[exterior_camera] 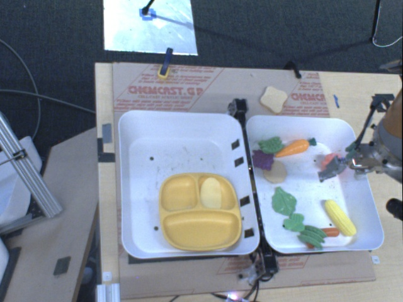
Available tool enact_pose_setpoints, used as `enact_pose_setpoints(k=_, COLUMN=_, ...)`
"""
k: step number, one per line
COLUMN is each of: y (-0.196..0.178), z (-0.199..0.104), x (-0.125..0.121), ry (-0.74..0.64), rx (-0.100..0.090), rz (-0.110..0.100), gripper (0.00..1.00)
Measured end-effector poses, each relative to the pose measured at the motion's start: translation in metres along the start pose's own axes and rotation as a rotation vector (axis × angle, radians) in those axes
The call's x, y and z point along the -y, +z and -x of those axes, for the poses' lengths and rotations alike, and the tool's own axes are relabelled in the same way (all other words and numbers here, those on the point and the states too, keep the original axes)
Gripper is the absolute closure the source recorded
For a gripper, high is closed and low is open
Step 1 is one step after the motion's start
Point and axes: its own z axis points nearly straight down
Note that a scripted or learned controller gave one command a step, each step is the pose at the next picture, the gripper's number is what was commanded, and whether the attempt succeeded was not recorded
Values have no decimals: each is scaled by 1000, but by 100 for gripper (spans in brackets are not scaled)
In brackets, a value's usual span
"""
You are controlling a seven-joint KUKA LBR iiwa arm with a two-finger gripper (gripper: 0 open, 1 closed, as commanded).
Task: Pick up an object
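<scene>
The right bin (362, 197) holds several toy foods: an orange carrot (293, 148), a green leaf (271, 145), a purple piece (262, 160), a beige disc (275, 173), two more green leaves (283, 201) (294, 222), a yellow corn cob (340, 217) and a green bunch (312, 234) beside a small orange piece (329, 233). My gripper (330, 167) reaches in from the right, low over the bin's upper right part. A small red piece (327, 160) lies right at its tip. Whether it is touching that piece is unclear.
A yellow divided plate (200, 211) lies in the left bin (145, 143). A beige toy bread slice (274, 99) lies on the cardboard behind the right bin. A black divider (247, 162) runs between the bins. A blue and yellow clamp (165, 65) sits at the back.
</scene>
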Motion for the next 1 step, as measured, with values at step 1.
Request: enact_pose_setpoints(k=1, y=116, z=-26, x=32, ry=1, rx=-5, rz=-11, gripper=0)
